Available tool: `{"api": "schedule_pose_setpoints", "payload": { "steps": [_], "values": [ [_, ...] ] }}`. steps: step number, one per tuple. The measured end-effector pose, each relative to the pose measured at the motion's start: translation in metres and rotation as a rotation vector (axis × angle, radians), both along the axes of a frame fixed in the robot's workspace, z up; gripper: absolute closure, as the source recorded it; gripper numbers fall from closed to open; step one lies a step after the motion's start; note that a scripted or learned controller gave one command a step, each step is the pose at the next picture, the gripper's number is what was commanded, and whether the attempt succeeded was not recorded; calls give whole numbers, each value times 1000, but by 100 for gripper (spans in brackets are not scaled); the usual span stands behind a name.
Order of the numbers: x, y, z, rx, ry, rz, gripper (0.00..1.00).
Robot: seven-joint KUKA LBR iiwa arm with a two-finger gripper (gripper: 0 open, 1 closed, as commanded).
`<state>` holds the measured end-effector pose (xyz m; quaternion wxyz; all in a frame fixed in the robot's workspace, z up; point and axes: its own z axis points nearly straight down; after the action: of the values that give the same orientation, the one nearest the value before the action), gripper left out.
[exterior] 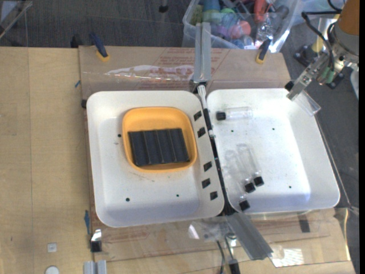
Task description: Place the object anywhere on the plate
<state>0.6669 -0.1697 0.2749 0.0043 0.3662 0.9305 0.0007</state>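
A: Status? Black ribbed object [158, 147] lies on the orange plate [131, 119], left bin [102, 198].
B: Placement looks done. Gripper [299, 84] at two o'clock, grip state unreadable; retreat next.

Even, bright overhead light, white bins [268, 153] near overexposed, soft shadow inside the yellow plate [159, 119], glare on plastic film [151, 71] behind, floor dim, overall slightly soft, grainy focus, arm [348, 16] blurred at upper right

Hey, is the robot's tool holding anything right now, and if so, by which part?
Cannot be told. The tool hangs above the right bin's upper right corner, with nothing clearly in its grip. The black ridged object lies on the orange plate.
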Motion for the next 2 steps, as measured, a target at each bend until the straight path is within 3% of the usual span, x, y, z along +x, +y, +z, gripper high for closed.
{"api": "schedule_pose_setpoints", "payload": {
  "steps": [1, 2],
  "values": [
    [-8, -36, 68, -2, 0, 247, 100],
    [-7, -53, 134, -3, 0, 348, 100]
  ]
}}
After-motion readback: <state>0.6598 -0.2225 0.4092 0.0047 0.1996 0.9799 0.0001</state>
